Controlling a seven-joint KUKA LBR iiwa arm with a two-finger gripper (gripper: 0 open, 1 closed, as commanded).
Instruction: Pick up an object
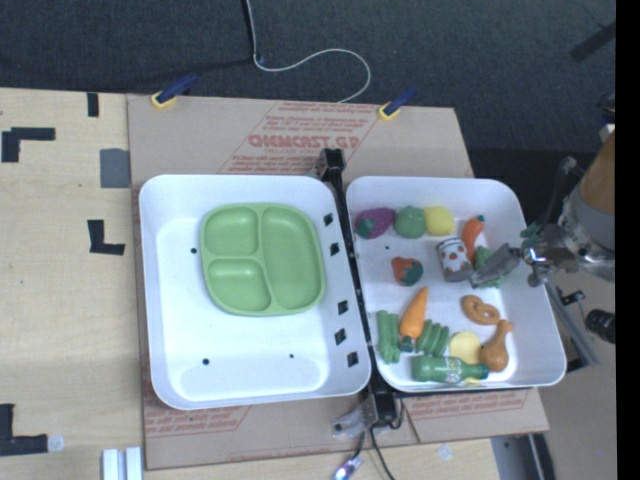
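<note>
Camera view has my gripper low over the right bin, near its right wall, beside a small white can and an upright carrot. Whether my fingers are spread or pressed together I cannot tell, and nothing visibly sits between them, so I judge the pick not yet done: closing on something and lifting it remain. That bin holds the toys: a purple vegetable, a green ball, a lemon, an orange carrot, a pretzel, a green bottle. The left bin carries a green divided plate.
</note>
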